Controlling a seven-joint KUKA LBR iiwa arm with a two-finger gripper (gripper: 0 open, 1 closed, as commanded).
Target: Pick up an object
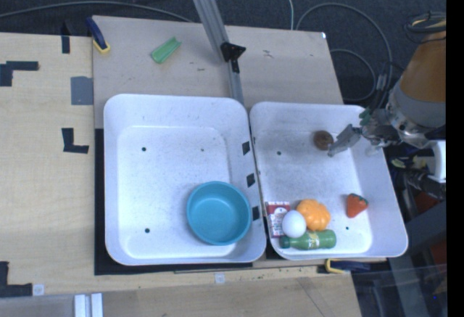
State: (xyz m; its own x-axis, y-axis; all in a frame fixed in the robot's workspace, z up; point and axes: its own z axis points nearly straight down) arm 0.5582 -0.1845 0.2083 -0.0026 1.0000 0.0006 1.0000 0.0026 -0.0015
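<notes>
My gripper [342, 141] hangs over the upper right part of the right bin [377, 185], reaching in from the right edge. A small brown round object [322, 138] lies just to its left, very close to the gripper tip; contact is unclear. Along the bin's front lie an orange fruit [314, 213], a white egg [293, 224], a green bottle [310, 240] on its side and a small red and white box [276, 215]. A red strawberry [355, 204] sits apart near the right wall.
The left bin [130, 163] holds a blue bowl [217, 212] at its front right. A slanted metal pole [210, 11] rises behind the bins. A green block [165, 50] and a blue and yellow clamp [97, 35] rest on the bench behind.
</notes>
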